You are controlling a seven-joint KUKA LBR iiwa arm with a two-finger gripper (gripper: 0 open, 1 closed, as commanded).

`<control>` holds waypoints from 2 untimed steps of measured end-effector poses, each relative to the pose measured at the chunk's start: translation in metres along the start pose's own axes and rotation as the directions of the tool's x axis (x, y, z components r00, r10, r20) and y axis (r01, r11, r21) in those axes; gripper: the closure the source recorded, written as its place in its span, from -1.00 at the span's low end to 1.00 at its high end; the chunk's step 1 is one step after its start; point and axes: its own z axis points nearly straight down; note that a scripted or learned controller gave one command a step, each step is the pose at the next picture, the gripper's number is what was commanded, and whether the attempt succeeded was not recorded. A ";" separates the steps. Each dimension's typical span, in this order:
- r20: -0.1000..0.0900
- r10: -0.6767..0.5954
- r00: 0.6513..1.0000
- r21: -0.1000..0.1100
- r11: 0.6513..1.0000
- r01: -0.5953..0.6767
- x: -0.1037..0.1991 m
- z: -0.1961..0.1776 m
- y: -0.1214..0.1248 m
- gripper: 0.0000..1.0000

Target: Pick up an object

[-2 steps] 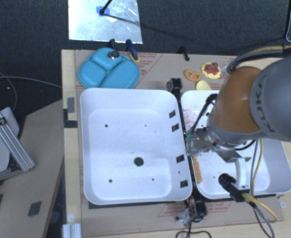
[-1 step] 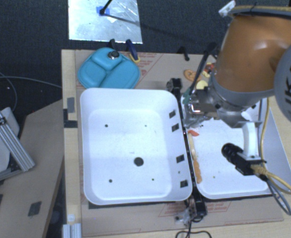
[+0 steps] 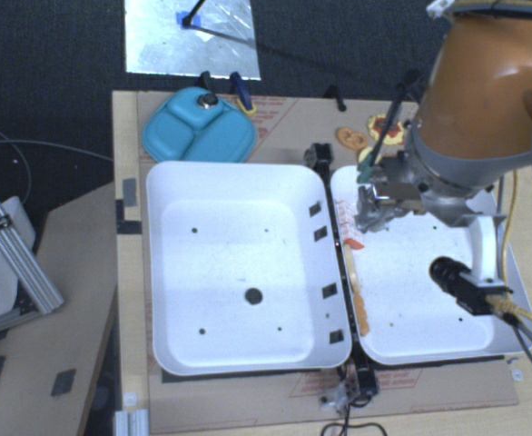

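Pincer point(image 3: 372, 214) hangs over right bin point(image 3: 429, 334); no writing legible.

Dark carpeted floor point(image 3: 48, 53) surrounds the tan surface point(image 3: 130, 271); a shiny foil sheet point(image 3: 192, 24) lies beyond, aluminium framing point(image 3: 12, 262) at left.

Slanted overhead view onto both bins point(image 3: 239, 175)

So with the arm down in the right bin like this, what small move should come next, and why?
Probably a slight drop onto the small red piece, then close. The gripper sits low at the left edge of the right bin, close above the small items lying along the divider, and nothing shows between its fingers yet. Whether it is lined up with that piece is hard to tell from this slant.
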 end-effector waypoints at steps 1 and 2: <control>0.003 0.007 1.000 -0.002 1.000 -0.007 -0.084 -0.041 0.000 1.00; -0.001 -0.009 1.000 0.005 1.000 0.009 -0.020 0.002 0.000 1.00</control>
